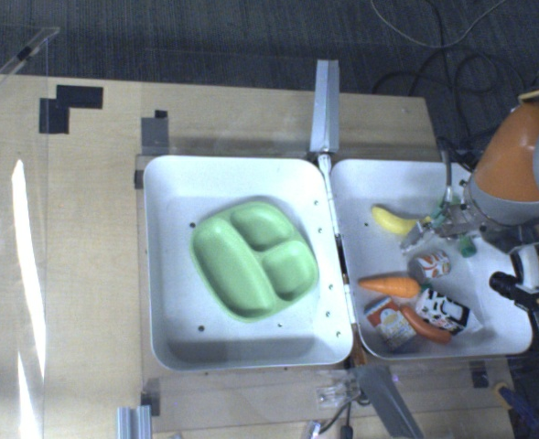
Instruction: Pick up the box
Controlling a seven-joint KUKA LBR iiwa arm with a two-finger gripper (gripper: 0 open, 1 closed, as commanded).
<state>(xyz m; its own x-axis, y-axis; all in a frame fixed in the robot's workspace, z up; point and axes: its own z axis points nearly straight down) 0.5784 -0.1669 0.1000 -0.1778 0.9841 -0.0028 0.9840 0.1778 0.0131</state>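
The box [447, 312], a small white carton with black print, lies tilted near the front of the right bin [498, 337]. It rests against an orange carrot [390, 286] and a second orange piece. My gripper [439, 230] hangs over the middle of the right bin, behind the box and apart from it. It is just above a small white and red can [431, 265]. The grey wrist with its orange band [523, 161] comes in from the right.
A yellow banana [392, 219] lies left of the gripper. A grey and orange packet [388, 324] sits at the bin's front left. The left bin [168, 337] holds a green divided tray [253, 259]. A metal divider [325, 108] stands between the bins.
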